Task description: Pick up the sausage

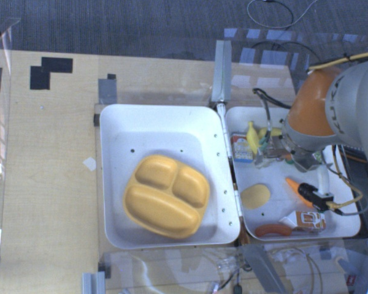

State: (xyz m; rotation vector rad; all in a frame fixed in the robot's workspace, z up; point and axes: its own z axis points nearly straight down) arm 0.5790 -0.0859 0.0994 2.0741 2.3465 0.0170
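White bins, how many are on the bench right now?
2. The left bin holds a large yellow tray. The right bin sits beside it, holding the sausage and other small items, partly hidden under the arm.

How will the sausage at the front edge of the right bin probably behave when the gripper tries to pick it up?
The sausage looks rounded and long, so it may roll if pushed from the side. Its smooth, shiny red skin suggests it could slip between fingers. It lies against the front wall of the right bin, beside a small brown packet, so room for a grasp seems limited.
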